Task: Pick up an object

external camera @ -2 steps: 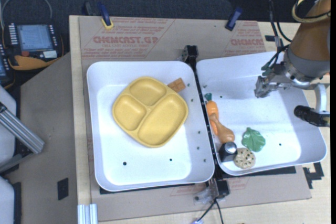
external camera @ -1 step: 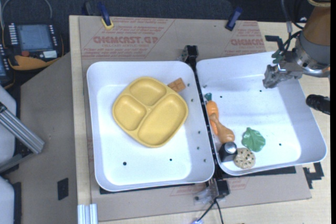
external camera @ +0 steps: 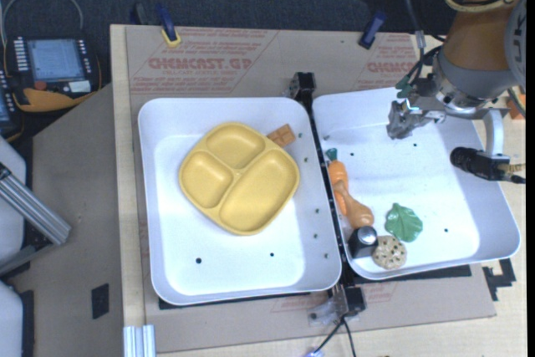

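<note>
Gripper [external camera: 405, 124] hangs over the right bin's [external camera: 468, 251] far end; jaw state can't be told, nothing visible between them. The objects sit well apart by the near-left wall: orange carrot [external camera: 338, 184], leafy green piece [external camera: 404, 221], speckled round cookie [external camera: 389, 252], small dark item [external camera: 363, 239] too unclear to name. Left bin [external camera: 167, 263] carries a yellow three-compartment plate [external camera: 239, 177], brown block [external camera: 282, 134] partly hidden behind it.

We are seeing two white bins [external camera: 159, 205] looking like smooth, slightly glossy plastic, and a yellow divided plate [external camera: 239, 177] showing a soft plastic sheen. The surface [external camera: 251, 63] is looking like matt brown cardboard with printed red lettering. The end effector [external camera: 407, 119] is appearing as dull grey metal, and the cookie [external camera: 389, 252] is looking rough and speckled.
</note>
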Tool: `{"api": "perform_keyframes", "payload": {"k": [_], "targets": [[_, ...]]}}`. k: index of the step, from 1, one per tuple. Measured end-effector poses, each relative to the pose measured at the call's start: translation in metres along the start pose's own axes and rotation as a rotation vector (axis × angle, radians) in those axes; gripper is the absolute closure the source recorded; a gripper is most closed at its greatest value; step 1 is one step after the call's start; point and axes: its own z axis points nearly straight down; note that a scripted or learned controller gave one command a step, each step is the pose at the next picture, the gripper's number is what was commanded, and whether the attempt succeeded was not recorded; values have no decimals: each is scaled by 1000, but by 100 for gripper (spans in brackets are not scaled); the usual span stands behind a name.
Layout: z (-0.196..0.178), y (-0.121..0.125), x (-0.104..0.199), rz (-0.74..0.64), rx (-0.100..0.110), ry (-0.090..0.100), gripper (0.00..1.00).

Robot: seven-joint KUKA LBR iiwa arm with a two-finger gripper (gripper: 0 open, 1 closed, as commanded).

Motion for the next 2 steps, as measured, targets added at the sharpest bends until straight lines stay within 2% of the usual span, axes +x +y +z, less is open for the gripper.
{"api": "perform_keyframes", "payload": {"k": [1,2], "targets": [[3,18,46,1,-4,-2,100],[8,24,101,0,-3,0,100]]}}
